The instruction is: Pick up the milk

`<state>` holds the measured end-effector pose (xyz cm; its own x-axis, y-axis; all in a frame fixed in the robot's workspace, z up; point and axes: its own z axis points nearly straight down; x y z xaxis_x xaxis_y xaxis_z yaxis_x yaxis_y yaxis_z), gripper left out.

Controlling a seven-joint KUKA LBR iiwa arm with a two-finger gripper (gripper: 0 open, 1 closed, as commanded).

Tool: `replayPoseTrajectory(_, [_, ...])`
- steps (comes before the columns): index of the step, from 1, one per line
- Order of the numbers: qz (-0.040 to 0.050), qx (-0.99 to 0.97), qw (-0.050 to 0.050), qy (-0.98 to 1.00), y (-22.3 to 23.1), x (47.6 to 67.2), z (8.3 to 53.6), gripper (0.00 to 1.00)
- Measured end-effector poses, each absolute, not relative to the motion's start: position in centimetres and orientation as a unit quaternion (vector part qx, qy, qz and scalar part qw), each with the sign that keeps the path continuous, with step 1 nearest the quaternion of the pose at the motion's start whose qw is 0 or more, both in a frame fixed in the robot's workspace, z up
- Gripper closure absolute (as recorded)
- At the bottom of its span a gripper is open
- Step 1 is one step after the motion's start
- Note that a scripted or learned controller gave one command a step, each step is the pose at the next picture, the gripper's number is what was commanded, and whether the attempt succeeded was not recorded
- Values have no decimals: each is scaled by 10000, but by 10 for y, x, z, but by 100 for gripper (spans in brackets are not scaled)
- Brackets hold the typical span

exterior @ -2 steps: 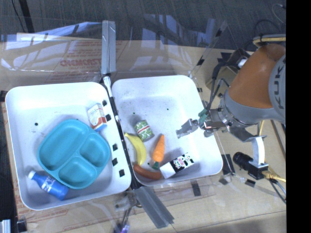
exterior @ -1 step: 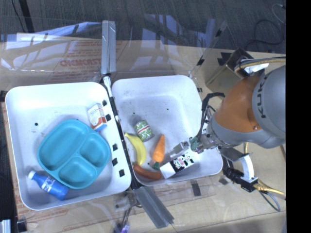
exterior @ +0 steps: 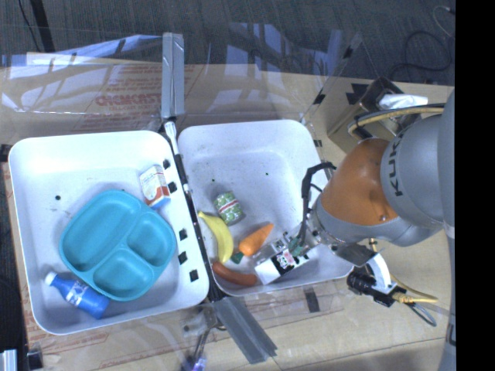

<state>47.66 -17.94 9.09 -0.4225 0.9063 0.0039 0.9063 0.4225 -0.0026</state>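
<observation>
Small white-and-red milk carton [exterior: 155, 184] seen in left white bin [exterior: 46, 157], touching blue sectioned plastic tray [exterior: 116, 243]. Two-finger gripper [exterior: 288, 255] lowered in right white bin [exterior: 255, 134] near orange carrot [exterior: 255, 239]; grip state cannot be told.

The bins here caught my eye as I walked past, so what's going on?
A grey arm reaches into the right bin, its gripper low near the front, by a carrot, banana and sausage. The milk carton lies untouched in the left bin, beside a blue tray and blue bottle.
</observation>
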Motion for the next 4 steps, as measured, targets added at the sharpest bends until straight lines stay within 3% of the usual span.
replayPoseTrajectory(1, [1,-5530,16,-8332,-209,477,116,0])
replayPoseTrajectory(2, [-30,-4707,-54,-8823,-198,483,96,0])
replayPoseTrajectory(3, [-20,-4683,-34,-8835,-198,482,105,100])
replayPoseTrajectory(4, [-19,-4683,-34,-8835,-198,482,105,0])
